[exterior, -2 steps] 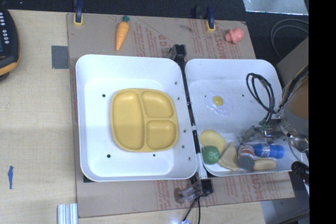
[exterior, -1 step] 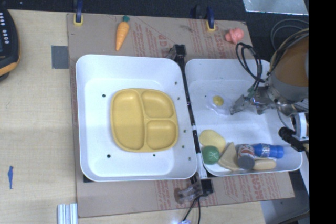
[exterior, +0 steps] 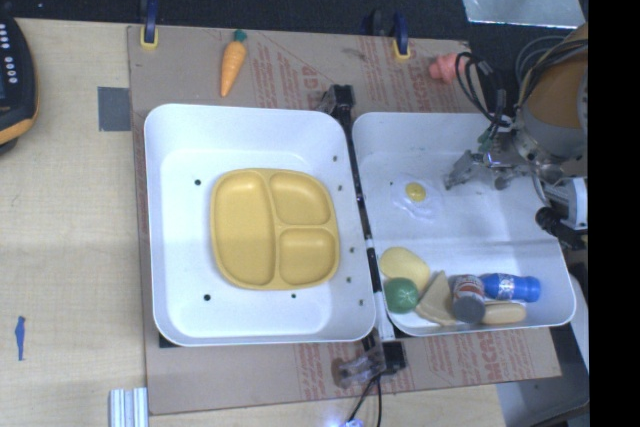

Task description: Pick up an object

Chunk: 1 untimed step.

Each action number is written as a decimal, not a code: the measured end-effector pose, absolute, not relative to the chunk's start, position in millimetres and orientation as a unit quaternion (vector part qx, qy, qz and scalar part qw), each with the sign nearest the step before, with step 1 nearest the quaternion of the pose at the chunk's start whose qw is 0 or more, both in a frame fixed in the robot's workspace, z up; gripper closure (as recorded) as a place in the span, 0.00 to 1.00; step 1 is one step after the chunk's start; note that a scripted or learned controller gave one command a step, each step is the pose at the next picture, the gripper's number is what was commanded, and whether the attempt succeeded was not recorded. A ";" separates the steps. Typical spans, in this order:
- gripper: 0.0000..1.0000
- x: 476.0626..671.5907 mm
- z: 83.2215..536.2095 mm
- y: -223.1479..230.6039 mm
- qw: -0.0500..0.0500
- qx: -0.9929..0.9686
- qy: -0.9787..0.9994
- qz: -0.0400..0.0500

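Note:
My gripper hangs over the upper right part of the right bin, with the grey arm coming in from the right. It stands open, and nothing is between its fingers. A small yellow object lies on the bin floor just left of the gripper, apart from it. Along the bin's front edge lie a yellow lemon-like piece, a green ball, a tan wedge, a bottle with a blue cap and a pale yellow piece.
The left bin holds a yellow divided plate. Behind the bins, an orange toy carrot and a pink object lie on the brown board. A dark device sits at the far left edge.

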<state>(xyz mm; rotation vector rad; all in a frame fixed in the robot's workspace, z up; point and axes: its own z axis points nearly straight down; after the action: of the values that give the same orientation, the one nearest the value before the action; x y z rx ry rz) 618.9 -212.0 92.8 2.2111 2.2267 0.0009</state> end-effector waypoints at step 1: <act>0.00 469.1 91.3 -212.6 -0.006 0.708 0.706 -0.002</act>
<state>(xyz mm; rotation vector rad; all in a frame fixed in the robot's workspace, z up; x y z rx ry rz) 469.1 -212.6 91.3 2.2331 2.2254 -0.0076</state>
